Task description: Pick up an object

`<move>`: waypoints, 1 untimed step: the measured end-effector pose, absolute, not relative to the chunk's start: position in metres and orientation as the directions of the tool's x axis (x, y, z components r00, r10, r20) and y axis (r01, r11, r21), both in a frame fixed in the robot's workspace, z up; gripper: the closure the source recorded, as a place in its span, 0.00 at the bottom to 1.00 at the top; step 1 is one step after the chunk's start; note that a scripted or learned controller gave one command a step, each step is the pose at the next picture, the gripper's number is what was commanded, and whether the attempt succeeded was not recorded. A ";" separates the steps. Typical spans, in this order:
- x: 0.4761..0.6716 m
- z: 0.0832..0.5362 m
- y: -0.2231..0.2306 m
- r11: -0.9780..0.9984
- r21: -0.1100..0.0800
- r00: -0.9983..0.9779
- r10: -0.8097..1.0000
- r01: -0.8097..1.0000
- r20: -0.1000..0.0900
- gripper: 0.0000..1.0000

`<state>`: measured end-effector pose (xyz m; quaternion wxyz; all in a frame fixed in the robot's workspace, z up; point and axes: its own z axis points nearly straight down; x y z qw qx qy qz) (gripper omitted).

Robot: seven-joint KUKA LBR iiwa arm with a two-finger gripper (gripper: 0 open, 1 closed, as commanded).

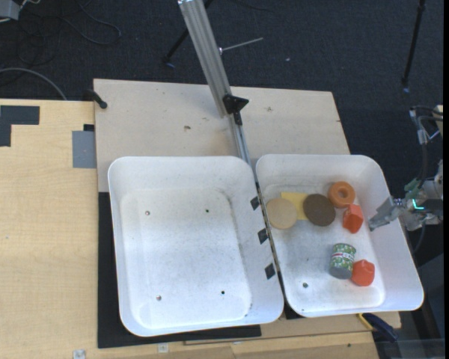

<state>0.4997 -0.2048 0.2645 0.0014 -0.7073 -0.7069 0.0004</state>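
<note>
The left bin [181,245] sat at lower centre of the frame, its white floor speckled with dark marks. A slanted metal bar [209,54] ran down from the top centre to the seam between the two bins. The right bin [322,294] lay just beside the left one and held all the objects. A tan disc [281,213] lay at its left, over a yellow piece [292,197], with a brown disc [319,209] touching it on the right. An orange ring [342,194] sat further right, a small red piece [352,219] just below it. Lower down, a green-labelled can [342,259] lay beside a red cap [363,273]. The gripper [385,215] hung at the bin's right rim, near the small red piece; whether it was released or clenched could not be told, and nothing showed in its grasp.
</note>
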 end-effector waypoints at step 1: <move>0.503 0.203 -0.198 0.000 -0.009 0.000 1.000 1.000 0.004 0.00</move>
